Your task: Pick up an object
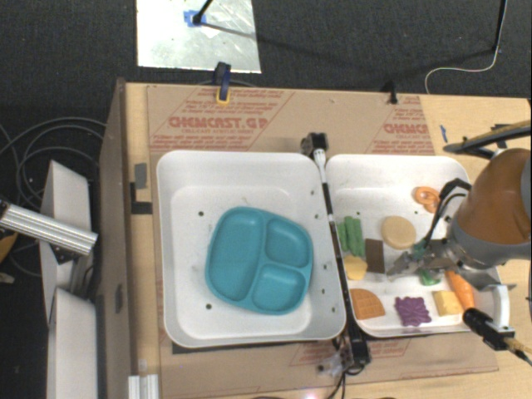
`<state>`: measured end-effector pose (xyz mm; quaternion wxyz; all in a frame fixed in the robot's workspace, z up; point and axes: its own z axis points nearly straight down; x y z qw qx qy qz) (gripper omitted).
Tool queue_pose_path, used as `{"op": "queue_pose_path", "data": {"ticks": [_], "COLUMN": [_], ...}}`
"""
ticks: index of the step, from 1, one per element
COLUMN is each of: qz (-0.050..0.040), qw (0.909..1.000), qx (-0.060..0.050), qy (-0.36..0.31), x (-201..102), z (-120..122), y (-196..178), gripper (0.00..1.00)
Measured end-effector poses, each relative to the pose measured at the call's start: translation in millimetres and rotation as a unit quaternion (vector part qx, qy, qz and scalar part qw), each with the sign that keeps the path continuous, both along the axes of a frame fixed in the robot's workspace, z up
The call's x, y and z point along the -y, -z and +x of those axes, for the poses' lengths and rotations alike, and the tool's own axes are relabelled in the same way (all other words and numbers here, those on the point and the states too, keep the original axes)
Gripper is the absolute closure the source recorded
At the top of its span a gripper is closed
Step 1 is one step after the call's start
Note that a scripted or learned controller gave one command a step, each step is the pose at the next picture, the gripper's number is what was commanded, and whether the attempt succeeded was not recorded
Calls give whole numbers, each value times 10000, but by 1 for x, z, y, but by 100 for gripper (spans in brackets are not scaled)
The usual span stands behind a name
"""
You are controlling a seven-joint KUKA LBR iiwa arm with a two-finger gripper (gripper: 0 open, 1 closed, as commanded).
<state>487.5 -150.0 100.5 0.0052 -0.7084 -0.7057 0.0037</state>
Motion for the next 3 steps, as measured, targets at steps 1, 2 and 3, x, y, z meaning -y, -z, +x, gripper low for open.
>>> {"op": "queue_pose_path", "data": {"ticks": [1, 2, 3], "qz": [-20, -35, -11], "qw": [10000, 9999, 9999], "qx": [84, 107, 138], "qy": [-20, -24, -95], "x": [44, 43, -53], "z": [21, 22, 98], "y": [16, 4, -94], "gripper": [0, 100, 100]}}
